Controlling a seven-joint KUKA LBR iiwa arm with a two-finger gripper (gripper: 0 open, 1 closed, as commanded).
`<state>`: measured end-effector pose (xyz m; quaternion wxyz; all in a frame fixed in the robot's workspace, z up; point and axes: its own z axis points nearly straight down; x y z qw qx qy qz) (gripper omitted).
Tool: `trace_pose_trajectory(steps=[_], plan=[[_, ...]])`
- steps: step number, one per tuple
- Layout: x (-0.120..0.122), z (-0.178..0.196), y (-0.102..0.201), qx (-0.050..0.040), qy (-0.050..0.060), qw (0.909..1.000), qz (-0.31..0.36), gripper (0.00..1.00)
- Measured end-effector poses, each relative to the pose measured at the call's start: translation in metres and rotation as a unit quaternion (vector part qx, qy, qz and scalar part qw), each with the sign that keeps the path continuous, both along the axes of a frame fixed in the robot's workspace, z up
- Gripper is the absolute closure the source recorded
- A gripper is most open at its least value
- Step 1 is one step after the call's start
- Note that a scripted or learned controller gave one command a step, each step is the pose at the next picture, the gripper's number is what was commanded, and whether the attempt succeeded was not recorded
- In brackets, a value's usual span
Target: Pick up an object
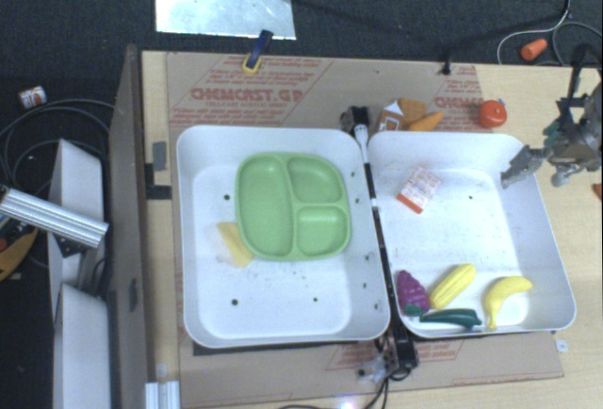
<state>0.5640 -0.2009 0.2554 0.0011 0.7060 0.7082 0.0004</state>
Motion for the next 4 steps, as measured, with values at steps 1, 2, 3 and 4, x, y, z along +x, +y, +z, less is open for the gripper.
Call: trace_pose_trajectory(steps=[1, 2, 3, 4], plan=[[0.000, -0.068, 0.002, 0.0008, 0.002, 1.0000, -0.001, 0.00], [0.065, -0.117, -0.005, -0.0005, -0.001, 1.0000, 0.002, 0.00], [0.104, -0.075, 0.068, 0.0001, -0.003, 1.0000, 0.004, 0.00], [0.105, -0.109, 0.008, -0.0010, -0.001, 1.0000, -0.002, 0.00]])
